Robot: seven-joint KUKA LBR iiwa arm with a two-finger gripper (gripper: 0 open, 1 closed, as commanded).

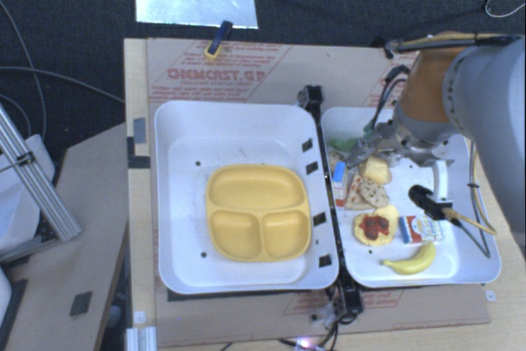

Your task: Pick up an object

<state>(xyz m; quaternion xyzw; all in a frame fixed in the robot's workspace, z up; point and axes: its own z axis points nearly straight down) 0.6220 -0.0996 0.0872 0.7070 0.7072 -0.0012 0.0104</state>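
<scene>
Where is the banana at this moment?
In the camera view, the banana lies in the right-hand bin, at its near edge, just below the red-topped yellow disc and the small carton.

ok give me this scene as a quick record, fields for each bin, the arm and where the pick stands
left bin: holds a yellow divided tray
right bin: banana at the near edge, round piece with red topping, crackers, red and white box
arm: reaches in from the right, over the right bin's far side
end effector: low over the food near the bin's far left
pick: no object seen held
</scene>
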